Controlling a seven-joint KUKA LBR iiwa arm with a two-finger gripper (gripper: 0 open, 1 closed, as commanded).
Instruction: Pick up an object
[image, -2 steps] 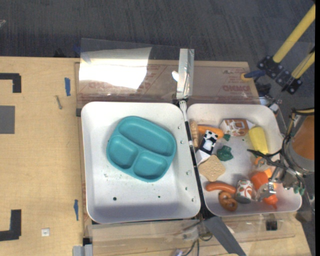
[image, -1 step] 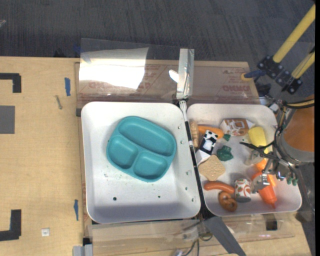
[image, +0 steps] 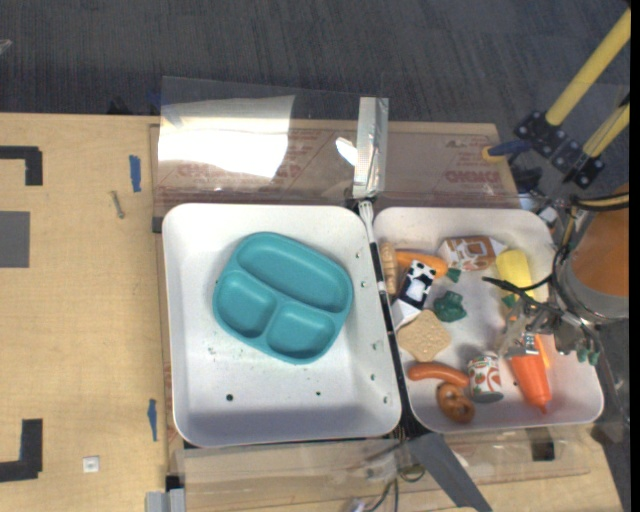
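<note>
Cardboard-covered bench (image: 80, 300) carries two shallow white bins, with dark carpet beyond the far edge. From the right, the arm (image: 600, 262) leans over the right bin (image: 478, 218), and its claw (image: 528, 322) hangs low among the toys; whether the claw is open or closed cannot be told, since cables and dark parts mask its tip. Just beside the claw lies an orange carrot (image: 534, 374), pointing toward the near rim, and a yellow piece (image: 514, 267) sits just past it toward the far wall. Further out: a small can (image: 485, 378), a red sausage (image: 438, 373), a round brown fruit (image: 455, 401), a tan cracker (image: 426, 337), a green piece (image: 450, 307), a black-and-white toy (image: 420, 281) and a printed packet (image: 470, 252). The left bin (image: 190, 400) holds a teal divided plate (image: 284, 296). No item is seen gripped, so the pick is judged not yet made. Likely faults: the carrot is tapered and smooth, so it may squirt out under closing pressure; crowded neighbours may be nudged or caught together; a descent near the bin's right wall may strike the rim.
</note>
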